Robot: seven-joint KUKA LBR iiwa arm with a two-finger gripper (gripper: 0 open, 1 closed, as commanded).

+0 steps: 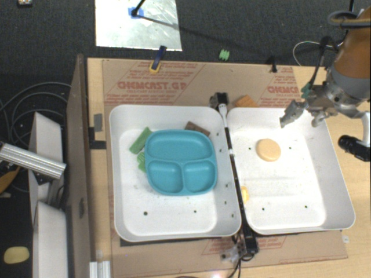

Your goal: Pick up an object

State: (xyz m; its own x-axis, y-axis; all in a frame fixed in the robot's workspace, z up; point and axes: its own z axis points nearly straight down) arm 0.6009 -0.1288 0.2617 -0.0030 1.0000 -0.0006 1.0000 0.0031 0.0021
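A tan round disc [268, 150] lies in the right bin [301, 207], left of its middle. A small yellow piece [244, 195] sits against that bin's left wall. In the left bin [168, 222] rests a blue divided tray [179, 161], with green pieces [139, 140] under its left side and a brown piece [197, 128] behind it. My gripper [304, 115] hangs over the right bin's far right corner, up and to the right of the disc. Its fingers are spread and nothing is between them.
The bins sit on a cardboard sheet [174, 83]. An orange object [244, 102] lies just behind the right bin. A black clamp [220, 101] marks the joint between the bins. Cables [29, 103] and a metal bar [32, 161] lie off to the left.
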